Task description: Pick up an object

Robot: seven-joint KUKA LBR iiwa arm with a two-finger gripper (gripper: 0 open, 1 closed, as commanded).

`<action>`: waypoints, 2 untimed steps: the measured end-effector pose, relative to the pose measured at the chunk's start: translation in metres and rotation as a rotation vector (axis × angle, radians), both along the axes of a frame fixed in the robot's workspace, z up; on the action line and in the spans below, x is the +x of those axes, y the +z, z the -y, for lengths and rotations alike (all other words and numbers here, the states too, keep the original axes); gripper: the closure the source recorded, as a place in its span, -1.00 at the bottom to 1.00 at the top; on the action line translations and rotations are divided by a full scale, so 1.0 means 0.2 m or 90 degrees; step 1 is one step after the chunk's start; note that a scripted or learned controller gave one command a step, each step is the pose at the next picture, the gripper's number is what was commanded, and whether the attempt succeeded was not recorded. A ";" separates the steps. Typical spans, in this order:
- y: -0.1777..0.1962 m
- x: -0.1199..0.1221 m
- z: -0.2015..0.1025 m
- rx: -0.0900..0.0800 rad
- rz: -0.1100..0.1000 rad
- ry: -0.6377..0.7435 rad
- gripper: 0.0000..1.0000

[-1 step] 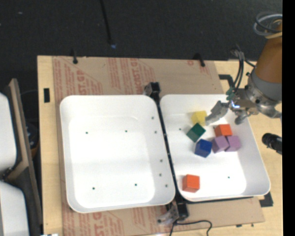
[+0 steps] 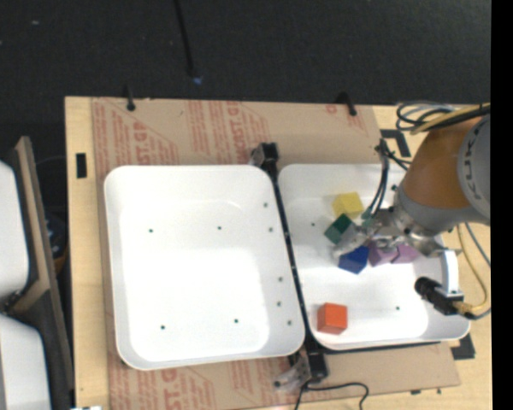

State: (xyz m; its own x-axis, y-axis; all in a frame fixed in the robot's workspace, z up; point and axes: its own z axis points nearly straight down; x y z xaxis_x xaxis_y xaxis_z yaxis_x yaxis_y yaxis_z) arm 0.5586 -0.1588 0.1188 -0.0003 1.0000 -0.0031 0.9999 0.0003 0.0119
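In the right bin (image 2: 325, 186) lie a yellow block (image 2: 348, 204), a green block (image 2: 339, 228), a blue block (image 2: 353, 261), a purple piece (image 2: 390, 252) and an orange block (image 2: 332, 317). My gripper (image 2: 369, 236) reaches down from the right, low over the cluster, between the green block, the blue block and the purple piece. The wrist and its orange band (image 2: 436, 173) cover the tips of the gripper and part of the purple piece. Nothing is visibly lifted off the bin floor.
The left bin (image 2: 120, 229) stands beside the right one, with a black clip (image 2: 265, 155) at the top of the divide between them. Cables (image 2: 449, 293) hang from the wrist over the right bin's right rim. Cardboard (image 2: 197, 126) lies under both bins.
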 end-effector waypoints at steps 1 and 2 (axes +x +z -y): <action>0.04 0.00 0.01 0.000 -0.001 -0.002 1.00; 0.64 0.13 -0.31 0.002 0.000 0.003 1.00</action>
